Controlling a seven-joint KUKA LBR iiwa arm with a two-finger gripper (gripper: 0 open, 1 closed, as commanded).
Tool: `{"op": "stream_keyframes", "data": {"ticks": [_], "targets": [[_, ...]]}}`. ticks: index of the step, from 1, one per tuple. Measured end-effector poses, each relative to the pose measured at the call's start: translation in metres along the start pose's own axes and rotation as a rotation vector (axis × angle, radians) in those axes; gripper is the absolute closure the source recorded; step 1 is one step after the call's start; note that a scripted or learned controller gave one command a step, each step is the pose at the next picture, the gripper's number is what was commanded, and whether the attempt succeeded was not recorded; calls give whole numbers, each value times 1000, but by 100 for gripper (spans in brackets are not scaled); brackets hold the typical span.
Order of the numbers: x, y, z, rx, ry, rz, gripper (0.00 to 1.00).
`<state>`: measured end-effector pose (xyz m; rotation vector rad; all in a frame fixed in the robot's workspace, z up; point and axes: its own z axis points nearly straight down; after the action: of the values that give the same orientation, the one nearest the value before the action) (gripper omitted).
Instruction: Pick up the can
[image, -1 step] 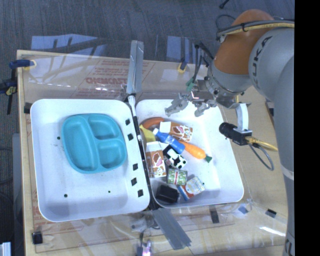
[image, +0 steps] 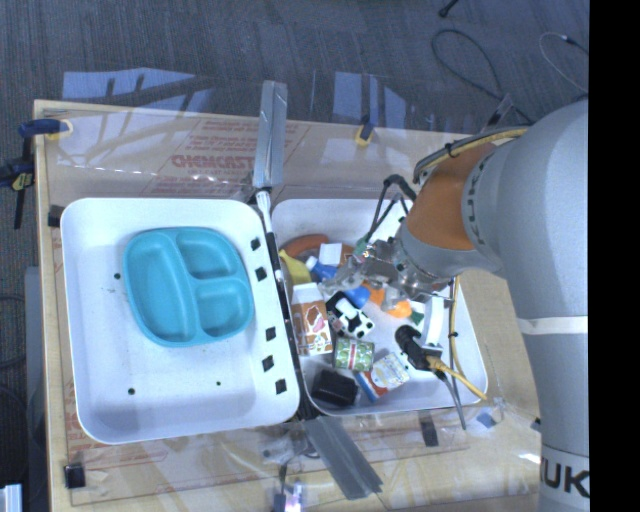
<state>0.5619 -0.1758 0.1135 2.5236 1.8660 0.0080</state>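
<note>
A small green-patterned can (image: 353, 354) lies in the right bin (image: 470, 372), near its front, among other items. My gripper (image: 378, 268) hangs low over the clutter at the middle of that bin, behind and slightly right of the can, with a black-and-white cow toy (image: 350, 318) between them. The grey wrist with its orange band (image: 440, 212) hides the bin's back right part. The gripper's tip is lost against the objects under it.
Around the can lie a brown-and-white carton (image: 313, 327), a black block (image: 333, 388), a clear wrapped packet (image: 392, 372), orange pieces (image: 402, 308) and a blue item (image: 325, 268). The left bin (image: 90, 400) holds a blue divided tray (image: 190, 283).
</note>
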Motion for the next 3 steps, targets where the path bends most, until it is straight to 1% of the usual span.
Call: {"op": "stream_keyframes", "data": {"ticks": [1, 2, 3], "targets": [[-10, -66, 7, -32, 7, 261, 0], [17, -75, -37, 9, -3, 306, 0], [146, -134, -77, 10, -5, 587, 0]]}}
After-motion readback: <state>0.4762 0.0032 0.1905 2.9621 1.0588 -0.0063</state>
